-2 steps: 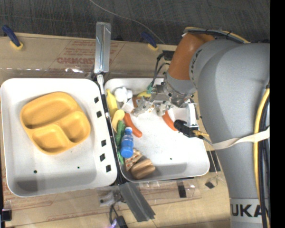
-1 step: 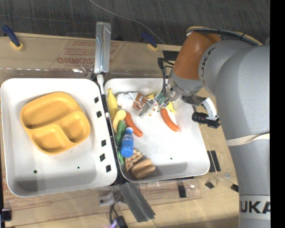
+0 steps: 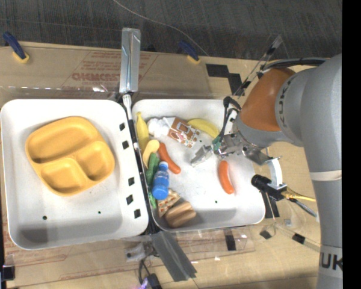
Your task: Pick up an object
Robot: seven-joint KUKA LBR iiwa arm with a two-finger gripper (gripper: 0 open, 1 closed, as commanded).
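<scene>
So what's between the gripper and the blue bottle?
In the camera view, the carrot lies between gripper and blue bottle, with bare bin floor around it.

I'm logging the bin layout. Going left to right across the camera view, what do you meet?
Yellow tray → blue bottle → carrot → gripper → sausage → arm.

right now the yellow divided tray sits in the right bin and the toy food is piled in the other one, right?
Not quite. The camera view shows the yellow divided tray in the left bin; the toy food, such as the blue bottle, is in the right bin.
</scene>
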